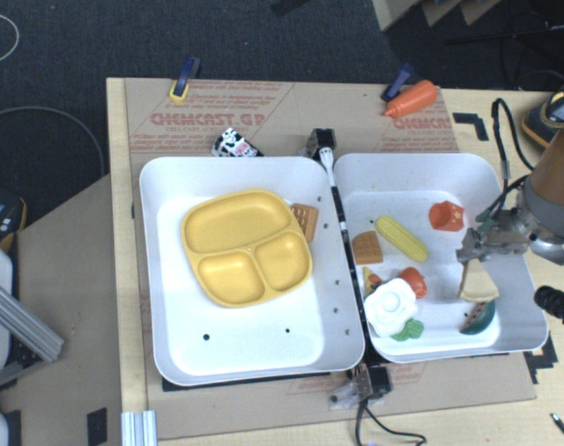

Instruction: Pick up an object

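Hanging under the pincer (483,249), a pale wedge-shaped sandwich (478,282).

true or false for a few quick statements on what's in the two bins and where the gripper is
1. The yellow three-compartment plastic plate lies in the left white bin. True.
2. The yellow toy corn cob lies in the left bin. False: it lies in the right white bin.
3. The gripper is over the right bin. True.
4. The orange toy carrot lies inside the right bin. False: it rests on the brown board beyond the bins.
5. The white toy fried egg lies near the right bin's front edge. True.
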`<action>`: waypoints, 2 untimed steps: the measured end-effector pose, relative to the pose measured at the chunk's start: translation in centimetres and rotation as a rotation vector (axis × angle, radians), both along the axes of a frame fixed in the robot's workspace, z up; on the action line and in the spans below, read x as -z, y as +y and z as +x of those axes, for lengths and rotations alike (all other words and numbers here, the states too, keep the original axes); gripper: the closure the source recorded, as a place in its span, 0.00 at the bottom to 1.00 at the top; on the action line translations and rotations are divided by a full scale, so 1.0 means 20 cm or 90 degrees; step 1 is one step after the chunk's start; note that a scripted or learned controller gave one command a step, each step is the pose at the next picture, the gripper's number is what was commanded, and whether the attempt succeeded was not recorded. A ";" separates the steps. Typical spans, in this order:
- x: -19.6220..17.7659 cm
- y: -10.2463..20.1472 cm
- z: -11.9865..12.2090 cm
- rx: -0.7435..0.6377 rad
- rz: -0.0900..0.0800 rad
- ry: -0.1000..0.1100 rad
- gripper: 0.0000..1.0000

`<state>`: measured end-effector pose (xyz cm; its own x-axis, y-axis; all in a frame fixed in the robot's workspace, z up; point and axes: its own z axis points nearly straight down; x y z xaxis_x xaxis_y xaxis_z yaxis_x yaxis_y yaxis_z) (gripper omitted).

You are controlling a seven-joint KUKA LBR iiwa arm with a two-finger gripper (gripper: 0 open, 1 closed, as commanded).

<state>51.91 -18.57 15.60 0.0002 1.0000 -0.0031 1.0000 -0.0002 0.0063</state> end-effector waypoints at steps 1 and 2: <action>-0.22 0.01 -0.01 -0.001 0.000 0.000 1.00; -0.35 0.00 0.00 -0.001 0.000 0.001 1.00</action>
